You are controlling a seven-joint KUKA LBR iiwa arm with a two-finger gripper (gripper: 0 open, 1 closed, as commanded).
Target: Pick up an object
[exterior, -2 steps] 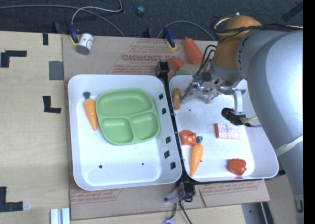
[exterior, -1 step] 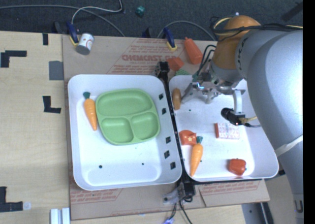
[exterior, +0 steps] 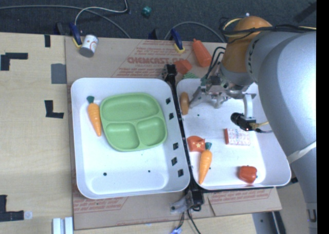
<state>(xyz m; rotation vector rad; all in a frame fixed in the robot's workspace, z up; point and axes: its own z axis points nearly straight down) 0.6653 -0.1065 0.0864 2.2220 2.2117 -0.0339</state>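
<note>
A small tan oval toy (exterior: 184, 103) lies at the left wall of the right white bin (exterior: 267, 176), just beside the gripper (exterior: 198, 94); whether its fingers are open or closed cannot be told. Nearer in that bin lie an orange carrot (exterior: 204, 163), a red block (exterior: 196, 144), a patterned card (exterior: 236, 136) and a red pepper (exterior: 247, 174). The left white bin (exterior: 123, 184) holds a green divided plate (exterior: 133, 121) and another carrot (exterior: 94, 118).

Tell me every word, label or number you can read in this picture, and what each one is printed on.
"CHEMCAST": red print on the brown cardboard sheet under the bins, above the left bin; the letters after it are hidden.
More red print on the cardboard's front edge: too blurred to read.
Small card in the right bin: reddish pattern, too small to read.
Small can on the cardboard's far left corner: label unreadable.
</note>
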